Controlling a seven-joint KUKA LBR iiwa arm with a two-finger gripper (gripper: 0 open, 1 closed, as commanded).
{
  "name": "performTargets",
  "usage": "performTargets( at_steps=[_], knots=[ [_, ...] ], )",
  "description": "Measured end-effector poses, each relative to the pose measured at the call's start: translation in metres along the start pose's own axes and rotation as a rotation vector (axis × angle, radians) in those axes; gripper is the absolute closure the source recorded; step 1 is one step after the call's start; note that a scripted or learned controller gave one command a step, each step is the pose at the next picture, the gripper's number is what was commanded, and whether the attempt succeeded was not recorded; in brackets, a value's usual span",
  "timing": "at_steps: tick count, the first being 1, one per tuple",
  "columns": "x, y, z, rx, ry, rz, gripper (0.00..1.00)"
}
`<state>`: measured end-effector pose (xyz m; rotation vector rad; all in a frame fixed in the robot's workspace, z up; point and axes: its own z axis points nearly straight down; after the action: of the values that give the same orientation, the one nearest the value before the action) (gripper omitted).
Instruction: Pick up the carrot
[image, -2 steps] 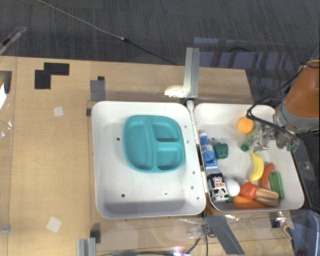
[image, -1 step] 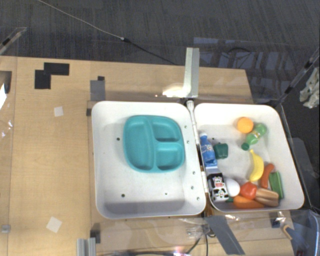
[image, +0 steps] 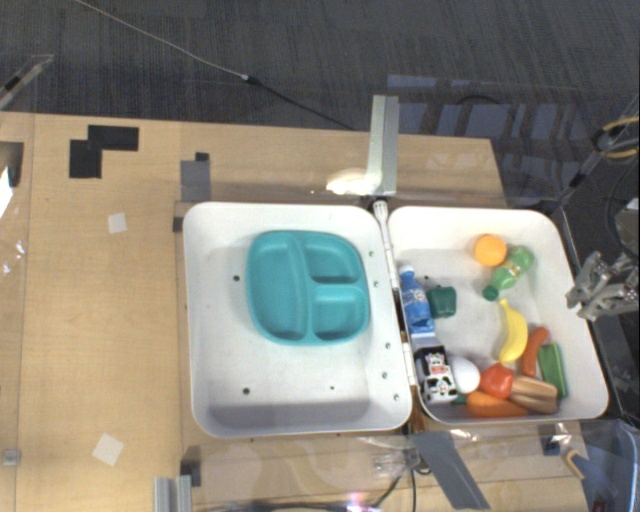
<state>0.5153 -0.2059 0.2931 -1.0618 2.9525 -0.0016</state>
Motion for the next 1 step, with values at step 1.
performTargets(
  at_steps=[1],
  knots=[
    [-0.0010,-0.0002,-0.0016,0.003,-0.002,-0.001,0.00]
  ],
)
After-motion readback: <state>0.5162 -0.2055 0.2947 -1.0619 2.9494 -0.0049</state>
